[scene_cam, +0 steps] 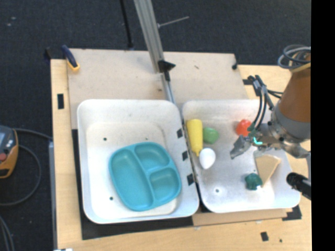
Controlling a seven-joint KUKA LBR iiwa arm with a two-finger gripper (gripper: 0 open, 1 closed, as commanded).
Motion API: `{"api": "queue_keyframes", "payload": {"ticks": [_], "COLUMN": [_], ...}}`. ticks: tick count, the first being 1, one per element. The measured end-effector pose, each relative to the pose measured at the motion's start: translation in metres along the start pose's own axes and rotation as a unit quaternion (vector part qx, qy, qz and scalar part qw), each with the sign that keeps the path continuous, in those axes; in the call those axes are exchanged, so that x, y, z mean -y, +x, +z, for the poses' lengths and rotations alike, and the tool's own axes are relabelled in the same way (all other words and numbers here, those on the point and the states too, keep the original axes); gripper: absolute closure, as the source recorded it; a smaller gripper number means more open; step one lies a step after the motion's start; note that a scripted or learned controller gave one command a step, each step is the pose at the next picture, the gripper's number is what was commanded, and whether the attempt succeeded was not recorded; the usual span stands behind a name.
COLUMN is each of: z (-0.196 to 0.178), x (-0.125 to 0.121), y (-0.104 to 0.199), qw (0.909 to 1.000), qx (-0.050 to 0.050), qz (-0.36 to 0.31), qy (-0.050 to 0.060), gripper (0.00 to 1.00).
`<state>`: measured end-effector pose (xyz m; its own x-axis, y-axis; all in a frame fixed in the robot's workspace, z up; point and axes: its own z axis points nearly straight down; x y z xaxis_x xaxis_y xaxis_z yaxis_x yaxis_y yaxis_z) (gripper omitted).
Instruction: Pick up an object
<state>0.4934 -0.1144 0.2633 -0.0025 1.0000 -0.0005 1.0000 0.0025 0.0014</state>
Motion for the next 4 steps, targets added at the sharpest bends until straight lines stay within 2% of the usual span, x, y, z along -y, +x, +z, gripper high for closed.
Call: {"api": "queue_keyframes", "payload": {"ticks": [1,2,4], "z": [-0.001,0.063,0.164], "x": [0.000,0.000,-0.010], "y": [0.000,0.000,-0.001], "qw": [1.0000,1.0000,1.0000], "qx": [0.000,0.000,0.000], "qz": [0.000,0.001,0.002], "qy": [-0.001,0.003,0.000], "gripper": [0.00,0.00,0.00]}}
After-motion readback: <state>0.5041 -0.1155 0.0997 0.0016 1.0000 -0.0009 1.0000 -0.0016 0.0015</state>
